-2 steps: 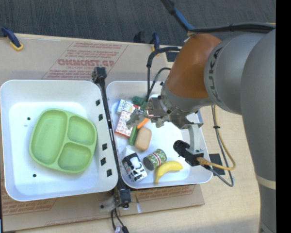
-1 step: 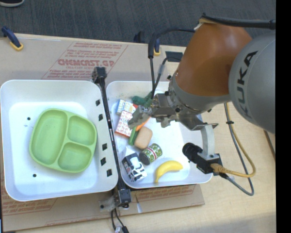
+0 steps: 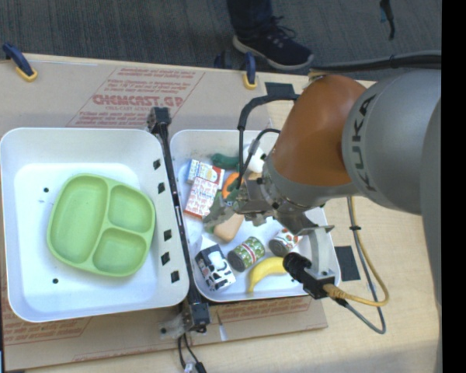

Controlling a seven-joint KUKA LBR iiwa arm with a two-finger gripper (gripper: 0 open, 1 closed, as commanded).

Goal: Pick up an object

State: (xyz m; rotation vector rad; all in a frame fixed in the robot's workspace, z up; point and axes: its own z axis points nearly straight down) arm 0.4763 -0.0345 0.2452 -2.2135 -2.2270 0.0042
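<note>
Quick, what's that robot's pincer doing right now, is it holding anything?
Pincer: down in the right bin; open or closed, and any hold, cannot be told.

A robot lab: clamped cardboard under white bins.

Bench surroundings and the left bin
A green divided plate lies in the left white bin; brown printed cardboard underlies both bins; a dark shoe stands beyond

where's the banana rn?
The banana lies in the right bin, near its front edge, just right of the black-and-white toy car and below the green can.
</note>
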